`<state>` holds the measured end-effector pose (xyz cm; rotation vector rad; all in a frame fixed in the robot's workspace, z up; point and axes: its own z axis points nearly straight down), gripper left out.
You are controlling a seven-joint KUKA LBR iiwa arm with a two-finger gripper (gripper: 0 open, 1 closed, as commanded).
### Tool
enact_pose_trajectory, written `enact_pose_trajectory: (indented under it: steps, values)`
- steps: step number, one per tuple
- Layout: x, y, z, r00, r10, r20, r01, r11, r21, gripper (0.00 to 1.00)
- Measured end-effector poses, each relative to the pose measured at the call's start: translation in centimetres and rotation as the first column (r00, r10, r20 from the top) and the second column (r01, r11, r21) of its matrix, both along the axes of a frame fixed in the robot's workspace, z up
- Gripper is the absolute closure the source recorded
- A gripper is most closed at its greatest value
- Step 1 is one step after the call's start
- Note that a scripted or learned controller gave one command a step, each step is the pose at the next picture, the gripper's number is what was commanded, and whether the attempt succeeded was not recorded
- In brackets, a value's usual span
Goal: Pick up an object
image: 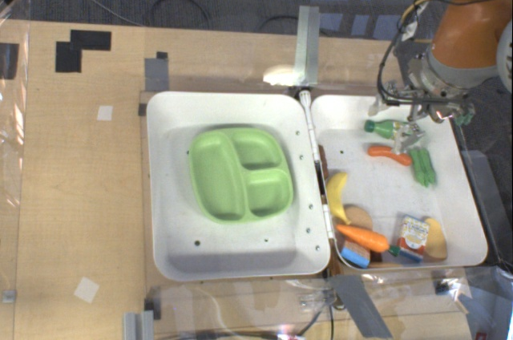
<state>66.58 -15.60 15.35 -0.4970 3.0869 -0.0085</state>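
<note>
So the gripper point(410, 134) is down in the right bin point(474, 202), near its back edge, hanging over a little cluster of toy food. Honestly can't tell how the jaws stand, the metal bits blur into the stuff underneath. Right there by it: a small green bottle point(380, 127) lying on its side, an orange carrot point(389, 155) just in front of that, and a green veggie thing point(423, 167) (pepper or pea pod, hard to say) angled toward the bin's right edge. Whether it's touching any of them, no clue.

Along the front edge of the same bin there's a banana point(336, 196) against the left wall, a tan potato-ish lump point(358, 216), a second carrot point(365, 237), a small blue block point(356, 256) in the front left corner, and a little carton point(414, 235) with a red and white label. The print on it is way too small to read. A yellowish piece point(436, 240) sits right next to it.

The left bin point(160, 170) holds a green divided tray point(240, 174) with three compartments, sitting about in the middle.
</note>
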Motion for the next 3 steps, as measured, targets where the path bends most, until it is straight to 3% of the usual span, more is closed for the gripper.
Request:
enact_pose_trajectory:
  steps: [1,2,3]
  values:
    - [-2.8,-3.2,-6.4,1.0,-0.029,-0.001,0.029,1.0,0.002,0.0]
    - [-0.3,3.7,-6.5,0.978,0.209,-0.027,-0.209,0.978,0.001,0.0]
    - [-0.4,5.9,-6.4,0.999,0.02,-0.034,-0.021,1.0,-0.006,0.0]
